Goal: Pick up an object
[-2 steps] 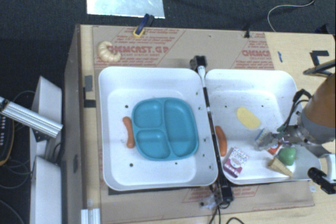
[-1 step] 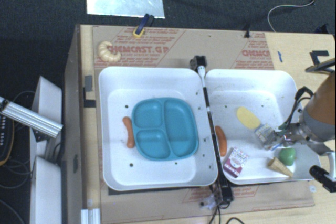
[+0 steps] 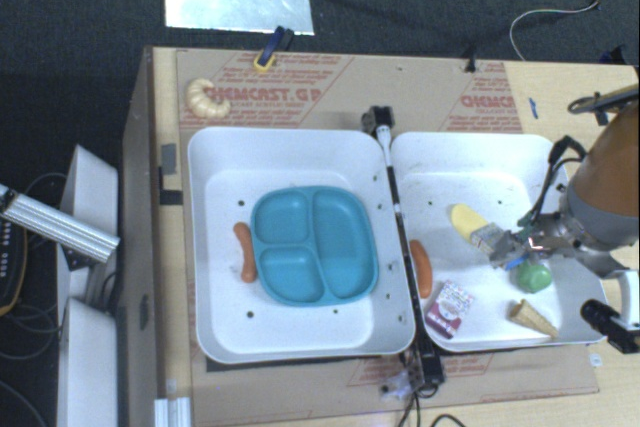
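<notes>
Right bin | grey two-finger gripper (image 3: 497, 242), finger state indiscernible | rounded yellow plastic piece (image 3: 466, 220) just beside its tip, up-left, long axis diagonal | green ball (image 3: 533, 277) lower right.

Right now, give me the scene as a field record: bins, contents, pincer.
left bin: blue divided plate; a sausage lying beside the plate's left edge
right bin: yellow item, green ball, cone, red-and-white packet, second sausage by the divider
pincer: low over the right bin, between yellow item and green ball
grasp: cannot tell
bench, outside the bins: pale curled item
</notes>
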You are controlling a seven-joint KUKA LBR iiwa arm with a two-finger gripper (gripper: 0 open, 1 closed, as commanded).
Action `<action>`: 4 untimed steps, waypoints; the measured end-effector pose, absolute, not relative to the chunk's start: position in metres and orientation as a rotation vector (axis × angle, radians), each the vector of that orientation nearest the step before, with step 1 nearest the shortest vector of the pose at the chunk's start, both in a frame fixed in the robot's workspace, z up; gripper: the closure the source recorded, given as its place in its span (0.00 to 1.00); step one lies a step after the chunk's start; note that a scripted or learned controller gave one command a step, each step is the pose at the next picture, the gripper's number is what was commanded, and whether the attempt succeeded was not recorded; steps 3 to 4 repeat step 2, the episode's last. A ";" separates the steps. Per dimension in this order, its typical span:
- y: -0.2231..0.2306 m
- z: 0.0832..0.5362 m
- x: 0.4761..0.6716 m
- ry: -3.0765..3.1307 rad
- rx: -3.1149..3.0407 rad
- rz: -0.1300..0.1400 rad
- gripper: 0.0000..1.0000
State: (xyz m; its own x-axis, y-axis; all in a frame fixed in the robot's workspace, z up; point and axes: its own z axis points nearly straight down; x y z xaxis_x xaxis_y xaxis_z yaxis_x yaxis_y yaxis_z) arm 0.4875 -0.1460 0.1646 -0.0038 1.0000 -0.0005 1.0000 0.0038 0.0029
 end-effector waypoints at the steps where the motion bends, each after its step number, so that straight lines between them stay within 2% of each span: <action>1: -0.141 0.150 0.533 2.225 2.217 0.001 1.00; 2: -0.070 0.197 0.536 2.225 2.216 0.004 1.00; 4: -0.070 0.197 0.536 2.225 2.216 0.004 1.00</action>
